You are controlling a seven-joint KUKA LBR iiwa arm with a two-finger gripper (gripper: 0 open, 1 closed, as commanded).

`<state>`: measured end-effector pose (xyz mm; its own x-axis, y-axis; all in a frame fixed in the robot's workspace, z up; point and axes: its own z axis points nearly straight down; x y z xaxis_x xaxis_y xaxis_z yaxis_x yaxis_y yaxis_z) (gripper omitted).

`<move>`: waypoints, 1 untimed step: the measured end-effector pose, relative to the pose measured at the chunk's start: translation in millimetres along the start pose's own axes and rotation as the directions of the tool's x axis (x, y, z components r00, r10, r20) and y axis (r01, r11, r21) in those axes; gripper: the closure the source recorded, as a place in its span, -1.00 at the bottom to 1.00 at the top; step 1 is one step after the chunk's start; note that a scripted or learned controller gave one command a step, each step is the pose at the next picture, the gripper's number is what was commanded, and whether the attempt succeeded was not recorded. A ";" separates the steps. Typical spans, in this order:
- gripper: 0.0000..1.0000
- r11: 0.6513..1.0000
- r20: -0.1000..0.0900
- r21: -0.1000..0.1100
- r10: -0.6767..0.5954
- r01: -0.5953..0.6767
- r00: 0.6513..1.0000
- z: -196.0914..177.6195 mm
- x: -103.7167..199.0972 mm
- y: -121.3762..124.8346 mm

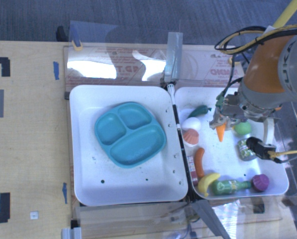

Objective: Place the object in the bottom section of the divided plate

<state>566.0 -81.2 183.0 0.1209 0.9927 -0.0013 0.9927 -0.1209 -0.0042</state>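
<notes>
A blue divided plate lies in the left bin. Its large bottom section holds nothing, and neither do the two smaller upper sections. My gripper hangs over the upper middle of the right bin. A small orange carrot points down from between its fingers, so the gripper is shut on it. The carrot is well to the right of the plate, past the wall between the bins.
The right bin holds several toy foods: a dark green piece, a white egg, a peach item, a red sausage, a banana, a green bottle, a purple piece, a lime and a can.
</notes>
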 end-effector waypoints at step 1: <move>1.00 0.998 -0.003 -0.002 -0.068 0.068 0.998 0.0 90.2 -3.7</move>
<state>573.2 8.8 182.9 0.0535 0.9986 0.0017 0.9986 -0.0535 -0.0021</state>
